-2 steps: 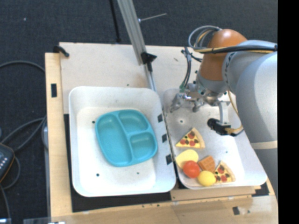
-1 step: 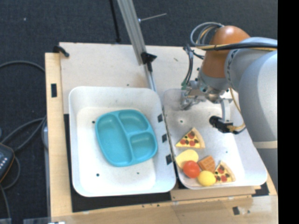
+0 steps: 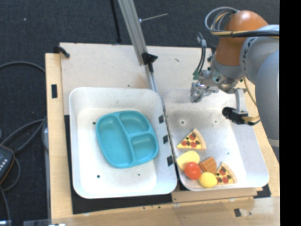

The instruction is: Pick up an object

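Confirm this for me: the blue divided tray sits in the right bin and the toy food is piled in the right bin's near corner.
One thing is off. The blue divided tray sits in the left bin, not the right, as the camera view shows. The toy food is indeed piled in the right bin's near corner.

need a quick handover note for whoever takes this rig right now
Pincer: above the far end of the right bin, nothing seen in it; finger state unclear.
Right bin, near end: two pizza slices, tomato, lemon, cracker, yellow piece, bunched together.
Left bin: blue tray.
Done: nothing picked up.
Left: go to the toys, grasp one, lift.
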